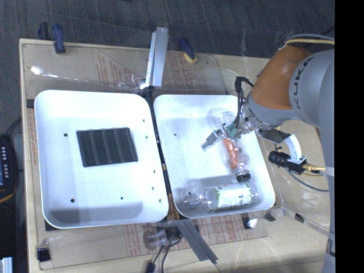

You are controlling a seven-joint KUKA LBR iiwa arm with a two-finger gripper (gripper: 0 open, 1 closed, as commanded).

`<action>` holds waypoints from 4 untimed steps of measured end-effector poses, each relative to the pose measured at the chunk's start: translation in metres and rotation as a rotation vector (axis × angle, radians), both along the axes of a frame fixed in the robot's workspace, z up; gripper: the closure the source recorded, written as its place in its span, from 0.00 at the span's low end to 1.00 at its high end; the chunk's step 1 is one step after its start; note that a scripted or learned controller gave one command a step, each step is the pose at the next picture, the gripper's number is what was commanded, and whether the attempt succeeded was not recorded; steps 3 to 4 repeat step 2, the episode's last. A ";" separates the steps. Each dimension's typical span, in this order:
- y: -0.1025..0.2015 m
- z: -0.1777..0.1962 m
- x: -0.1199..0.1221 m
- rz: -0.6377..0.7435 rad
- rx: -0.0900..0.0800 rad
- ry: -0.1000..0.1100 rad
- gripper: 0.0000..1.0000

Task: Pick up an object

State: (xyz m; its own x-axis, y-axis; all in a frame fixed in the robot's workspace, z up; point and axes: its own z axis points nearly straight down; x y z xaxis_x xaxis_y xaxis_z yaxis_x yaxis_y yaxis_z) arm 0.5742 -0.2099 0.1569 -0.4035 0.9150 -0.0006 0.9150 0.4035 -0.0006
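Note:
My gripper point(215, 138) reaches down into the right bin point(176, 152), near its middle right. It hangs over the upper end of a small clear bottle point(234, 157) with orange contents and a black cap, which lies along the bin's right side. A larger clear bottle point(224, 198) with a white and green label lies on its side along the front wall. Something clear and crumpled point(219, 117) sits just behind the gripper. A dark grey ribbed slab point(107, 147) lies flat in the left bin point(57, 118).
The grey arm with its orange band point(278, 84) comes in over the right bin's far right corner. A black cable fitting point(287, 161) hangs outside the bin's right wall. A metal bar point(156, 56) stands behind the gap between the bins.

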 end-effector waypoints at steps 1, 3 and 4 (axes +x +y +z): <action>-0.001 0.020 -0.008 -0.014 0.000 0.000 0.00; -0.001 0.007 0.001 0.004 0.000 -0.001 0.00; -0.001 0.007 0.001 0.004 0.000 -0.001 0.00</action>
